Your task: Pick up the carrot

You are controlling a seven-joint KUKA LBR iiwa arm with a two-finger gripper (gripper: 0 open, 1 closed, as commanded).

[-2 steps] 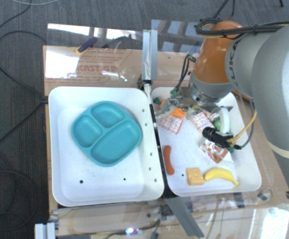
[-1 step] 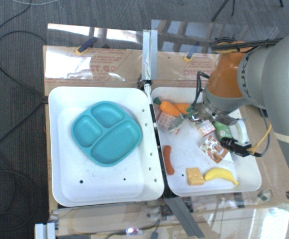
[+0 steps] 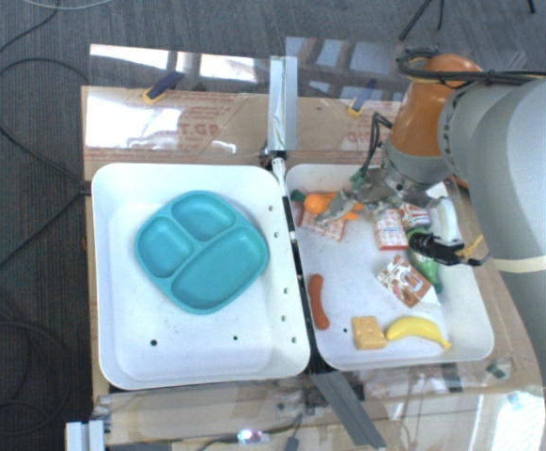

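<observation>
Hard to read at the gripper [image 3: 355, 198]: a dark tip low over the far part of the right bin [image 3: 395, 357], blurred against the clutter beneath, topped by the orange band [image 3: 421, 120] and the bulky grey arm [image 3: 507, 158]. Impossible to tell how wide open, or whether clamped on anything. Nothing seen clearly gripped. Arm itself cut off by the view's right edge, and covering the right wall of that bin.

Carrot [image 3: 318, 203]: near the far left corner of the right bin, orange, with a green end toward the divider between the bins. Resting partly on a red-and-white packet [image 3: 327, 225], just left of the gripper tip; touching it or not, cannot tell. Small orange patch right under the tip, too blurred to say whether carrot or something else.

Also in the right bin: two more packets [image 3: 392, 229] beside the gripper, a dark green item [image 3: 429, 269] half under a black part, a torn snack wrapper [image 3: 404, 282], a banana [image 3: 419, 331], a square cracker [image 3: 368, 333], a sausage [image 3: 319, 302].

In the left bin [image 3: 122, 346]: a teal divided plate [image 3: 203, 250], well apart from the gripper.
</observation>
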